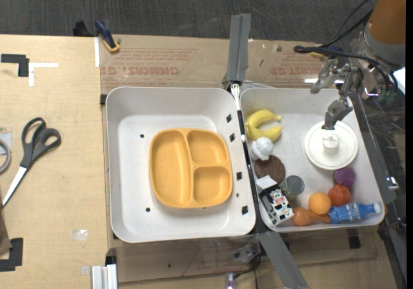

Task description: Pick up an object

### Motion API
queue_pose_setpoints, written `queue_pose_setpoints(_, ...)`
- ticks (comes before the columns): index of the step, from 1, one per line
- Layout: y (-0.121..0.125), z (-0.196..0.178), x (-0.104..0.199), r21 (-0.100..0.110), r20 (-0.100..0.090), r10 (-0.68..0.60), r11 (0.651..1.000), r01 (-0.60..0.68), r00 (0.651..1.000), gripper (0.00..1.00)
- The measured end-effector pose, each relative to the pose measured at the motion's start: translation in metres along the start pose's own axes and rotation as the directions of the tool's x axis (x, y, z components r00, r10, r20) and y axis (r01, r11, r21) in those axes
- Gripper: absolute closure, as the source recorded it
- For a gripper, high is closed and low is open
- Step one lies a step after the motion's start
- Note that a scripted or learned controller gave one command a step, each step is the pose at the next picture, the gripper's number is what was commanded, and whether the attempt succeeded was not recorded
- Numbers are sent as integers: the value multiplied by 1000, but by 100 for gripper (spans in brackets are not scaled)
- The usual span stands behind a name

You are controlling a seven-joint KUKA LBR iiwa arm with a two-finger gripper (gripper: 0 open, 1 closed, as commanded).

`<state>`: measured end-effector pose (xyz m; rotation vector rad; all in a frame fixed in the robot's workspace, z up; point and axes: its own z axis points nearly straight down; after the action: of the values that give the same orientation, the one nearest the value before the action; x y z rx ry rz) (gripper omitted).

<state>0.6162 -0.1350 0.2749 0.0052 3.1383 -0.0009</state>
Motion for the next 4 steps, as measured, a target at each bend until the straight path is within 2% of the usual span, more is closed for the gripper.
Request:
queue_pose_setpoints(1, 0, 140, 2, -1, -2, -104, 995, 104, 995, 0)
queue_pose_setpoints(2, 36, 182, 52, -1, -1, -22, 1000, 22, 1000, 0)
queue_pose_setpoints(3, 29, 180, 2, 1, 3, 71, 997, -71, 997, 0)
queue_pose_setpoints(4, 38, 181, 20, 0, 2, 207, 978, -207, 978, 0)
